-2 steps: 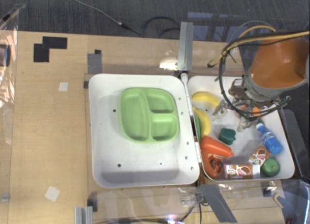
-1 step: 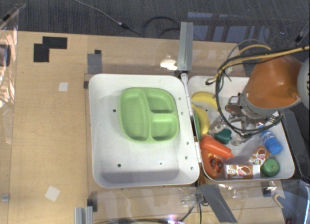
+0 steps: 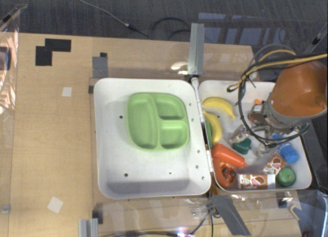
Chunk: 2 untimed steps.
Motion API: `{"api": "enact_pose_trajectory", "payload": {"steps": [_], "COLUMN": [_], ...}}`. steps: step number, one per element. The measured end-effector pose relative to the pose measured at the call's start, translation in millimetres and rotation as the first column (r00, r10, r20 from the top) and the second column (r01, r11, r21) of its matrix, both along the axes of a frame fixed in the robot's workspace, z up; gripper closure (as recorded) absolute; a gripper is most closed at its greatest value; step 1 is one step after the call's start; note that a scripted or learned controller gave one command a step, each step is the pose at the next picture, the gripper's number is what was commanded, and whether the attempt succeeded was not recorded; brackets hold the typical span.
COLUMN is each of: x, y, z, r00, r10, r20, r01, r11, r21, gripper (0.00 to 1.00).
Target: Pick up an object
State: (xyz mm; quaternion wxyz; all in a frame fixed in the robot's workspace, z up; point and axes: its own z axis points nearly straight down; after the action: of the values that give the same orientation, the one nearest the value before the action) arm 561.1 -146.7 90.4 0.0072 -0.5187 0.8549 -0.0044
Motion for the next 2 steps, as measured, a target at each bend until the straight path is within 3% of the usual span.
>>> {"api": "enact_pose_trajectory", "payload": {"steps": [1,2], "x": [56.6,60.1], "y": [-54.0,-53.8], "z": [-1.3,13.5], "r00": [0.998,0.998], "r10": [0.071,0.068], "r20": [-0.003,0.009], "r01": [-0.071,-0.068], "r11": [0.997,0.998], "r21": [0.005,0.002], "gripper": [0.00,1.00]}}
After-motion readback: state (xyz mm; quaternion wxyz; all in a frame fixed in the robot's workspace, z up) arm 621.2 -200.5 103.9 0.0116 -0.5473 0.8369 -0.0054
